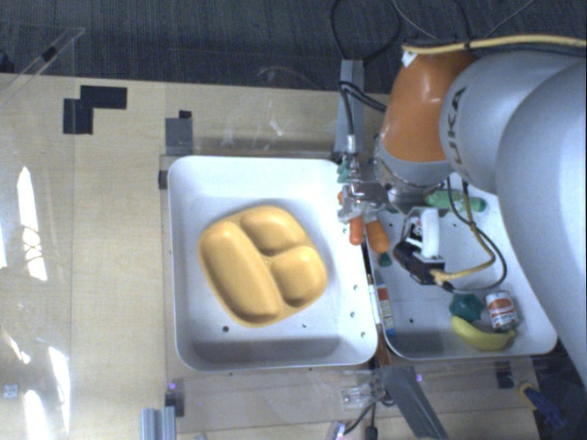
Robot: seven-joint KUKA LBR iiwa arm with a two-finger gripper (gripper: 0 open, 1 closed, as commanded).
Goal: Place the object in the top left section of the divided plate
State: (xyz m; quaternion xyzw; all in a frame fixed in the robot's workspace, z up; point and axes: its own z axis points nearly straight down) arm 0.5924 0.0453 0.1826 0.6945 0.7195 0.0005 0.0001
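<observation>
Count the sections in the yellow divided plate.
3 in the divided plate: one long section on the left, one at upper right, one at lower right; all lie in the left bin.

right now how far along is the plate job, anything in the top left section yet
Nothing looks done: the yellow divided plate in the left bin has no object in its sections. The gripper is over the seam between the bins, with an orange object just below it; whether it is gripped is unclear. Carrying an object to the top left section remains.

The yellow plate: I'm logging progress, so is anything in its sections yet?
Empty. The yellow plate in the left bin shows three bare sections.
</observation>
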